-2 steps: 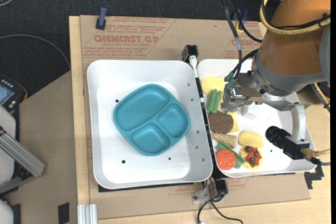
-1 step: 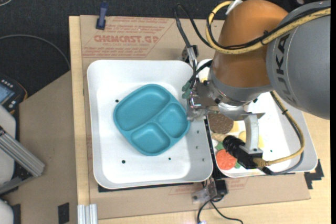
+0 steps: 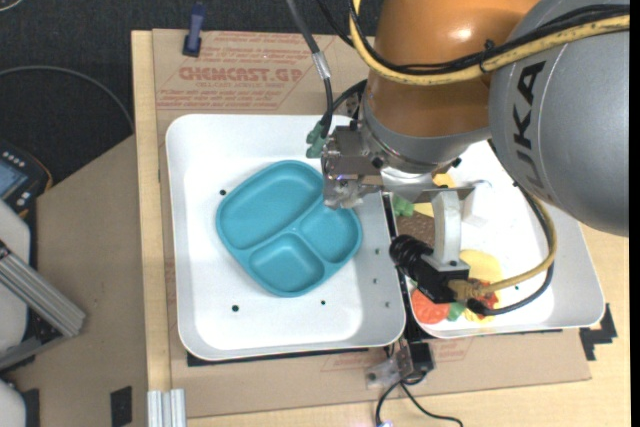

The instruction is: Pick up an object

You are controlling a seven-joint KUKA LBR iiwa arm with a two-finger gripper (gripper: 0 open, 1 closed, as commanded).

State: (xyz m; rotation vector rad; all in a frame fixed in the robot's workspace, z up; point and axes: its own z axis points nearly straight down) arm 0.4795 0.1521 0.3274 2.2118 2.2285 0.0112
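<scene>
While the gripper (image 3: 343,187) hovers at the blue divided tray's (image 3: 285,227) right rim, finger spacing unreadable, open floor rings the left bin (image 3: 195,245).

The blue plastic plate with three sections (image 3: 288,227) lies in the left shallow white bin (image 3: 200,215). The right shallow white bin (image 3: 575,290) sits just beside it and has small toys in it. Both bins rest on a brown cardboard sheet (image 3: 240,65). The grey and orange robot arm (image 3: 470,65) hangs over both bins.
</scene>
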